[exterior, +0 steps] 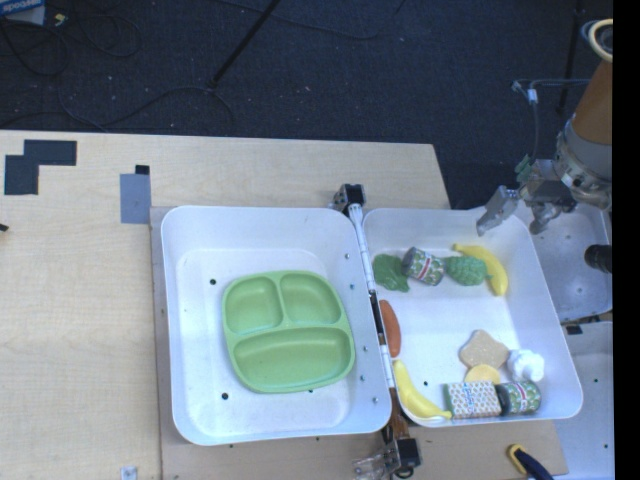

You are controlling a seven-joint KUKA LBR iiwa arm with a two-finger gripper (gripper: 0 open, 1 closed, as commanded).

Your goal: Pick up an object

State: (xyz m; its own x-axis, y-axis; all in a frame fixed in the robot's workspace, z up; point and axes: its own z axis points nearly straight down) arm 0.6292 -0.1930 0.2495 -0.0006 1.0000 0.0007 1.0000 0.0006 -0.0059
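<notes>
My gripper (519, 214) hangs above the far right corner of the right bin (548, 298), open, with nothing between its fingers. Just below it in the bin lie a yellow banana (486, 264), a green broccoli piece (465, 271), a small can (425, 266) and a leafy green piece (391, 272). Along the bin's left wall lies an orange sausage (390, 329), with a second banana (415, 394) near the front. The front right corner holds a bread slice (485, 349), a checkered box (472, 399), another can (518, 397) and a white object (527, 365).
The left bin (190, 268) holds a green divided plate (288, 328). A black clamp (349, 196) sits where the two bins meet at the back. The wooden bench top (70, 318) spreads to the left.
</notes>
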